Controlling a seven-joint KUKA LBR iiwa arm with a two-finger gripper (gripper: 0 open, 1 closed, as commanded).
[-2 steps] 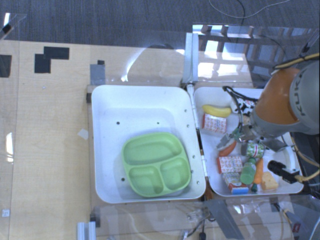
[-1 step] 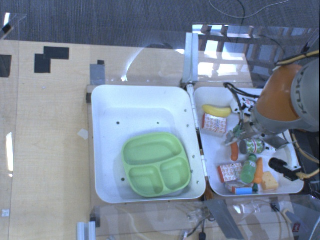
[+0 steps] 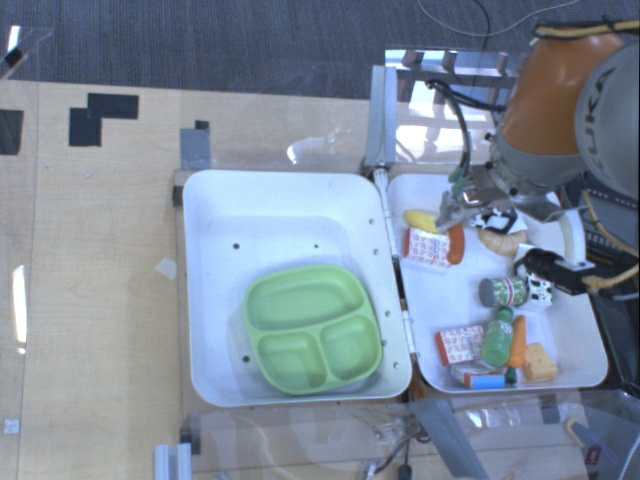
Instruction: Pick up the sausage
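The sausage (image 3: pixel 457 247) is a short reddish-orange piece in the right bin (image 3: pixel 590 338), near its top left. It lies against the right side of a red and white carton (image 3: pixel 428 249). My gripper (image 3: pixel 452 211) hangs just above the sausage's upper end, between it and a yellow fruit (image 3: pixel 420 220). The grey arm with its orange band (image 3: pixel 550 88) comes in from the upper right. I see nothing lifted off the bin floor.
The right bin also holds a bread roll (image 3: pixel 500 240), a small can (image 3: pixel 503 291), a black and white toy (image 3: pixel 540 290), a green bottle (image 3: pixel 497 340), a carrot (image 3: pixel 518 340) and a small box (image 3: pixel 458 344). A green divided plate (image 3: pixel 315 328) sits in the left bin (image 3: pixel 220 268).
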